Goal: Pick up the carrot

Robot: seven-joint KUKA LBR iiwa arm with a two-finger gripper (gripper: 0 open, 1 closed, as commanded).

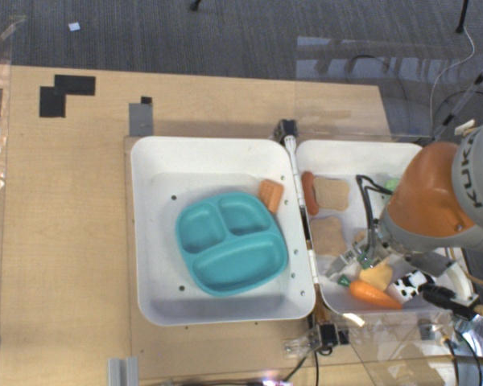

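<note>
We note the carrot lying at the near edge of the right bin, its long axis running left to right. The gripper hangs just beyond it, on its far-left side; its grip state cannot be determined.

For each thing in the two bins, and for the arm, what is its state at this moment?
carrot: lying flat in the right bin, near its front wall, not lifted.
teal plate: flat in the left bin, nothing in its compartments.
orange block: in the left bin, resting by the teal plate's rim.
sausage: lying along the right bin's left wall.
bread slices: flat in the right bin.
gripper: low in the right bin, just above the carrot.
</note>
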